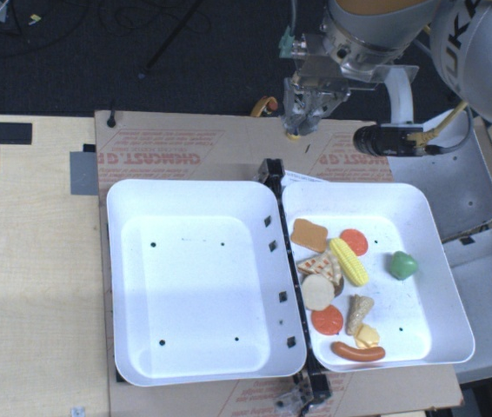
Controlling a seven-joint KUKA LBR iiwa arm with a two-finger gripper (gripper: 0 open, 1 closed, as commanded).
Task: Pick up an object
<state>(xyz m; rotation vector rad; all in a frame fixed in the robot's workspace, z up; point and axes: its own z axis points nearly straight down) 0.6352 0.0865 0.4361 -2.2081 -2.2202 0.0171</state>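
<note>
Toy food fills the right bin (420,211); the green piece (402,265) lies apart from the pile, likely light, hard and slick, best pinched across its middle. The claw (302,115) hangs above the bins' far edge, its state unreadable.

We read this as a robotics lab. An industrial arm (376,16) hangs over a table (29,259) lined with cardboard (194,150), carrying two white bins (124,233). Loose cables (98,7) trail across dark floor behind; toy food (337,285) serves as test objects.
</note>
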